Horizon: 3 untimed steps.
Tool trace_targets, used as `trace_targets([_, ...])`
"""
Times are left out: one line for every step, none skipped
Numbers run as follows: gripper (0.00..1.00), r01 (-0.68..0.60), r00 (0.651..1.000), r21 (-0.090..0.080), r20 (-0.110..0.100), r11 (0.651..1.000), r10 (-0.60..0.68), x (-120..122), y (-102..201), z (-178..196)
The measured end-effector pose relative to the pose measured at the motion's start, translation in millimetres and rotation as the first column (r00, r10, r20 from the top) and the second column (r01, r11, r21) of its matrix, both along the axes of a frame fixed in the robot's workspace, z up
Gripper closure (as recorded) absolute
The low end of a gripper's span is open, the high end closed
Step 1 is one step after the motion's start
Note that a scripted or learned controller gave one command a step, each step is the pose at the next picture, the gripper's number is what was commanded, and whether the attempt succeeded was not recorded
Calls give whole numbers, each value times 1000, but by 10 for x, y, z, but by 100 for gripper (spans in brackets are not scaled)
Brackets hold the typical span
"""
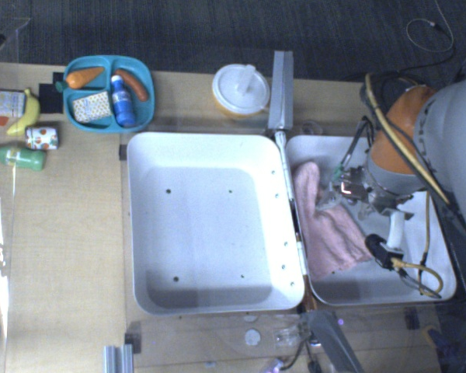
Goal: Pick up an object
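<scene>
Even, soft overhead light, mild glare on the left bin [210, 150], slight overall blur.

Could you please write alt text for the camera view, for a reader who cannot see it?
A grey robot arm reaches from the right, its gripper low over a crumpled pink cloth lying in the right white bin. The left white bin sits alongside. Beyond the bins are a blue divided tray of toy food and a lidded yellow cup.

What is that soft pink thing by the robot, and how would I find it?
Look at the right bin of the two white bins, under the grey arm. Along its left side lies a crumpled pink cloth. It is the one soft, pink thing there, just left of the pincer.
</scene>
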<state>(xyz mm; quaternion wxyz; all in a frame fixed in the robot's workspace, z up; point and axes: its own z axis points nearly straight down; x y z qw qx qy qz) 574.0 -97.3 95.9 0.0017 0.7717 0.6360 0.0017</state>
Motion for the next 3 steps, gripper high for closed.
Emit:
trace_targets([0,-120,993,-2,8,993,120,226,-298,-55])
trace_targets([100,-124,992,-2,15,992,124,251,-278,64])
trace_targets([100,-319,948,-2,-1,948,319,280,280,895])
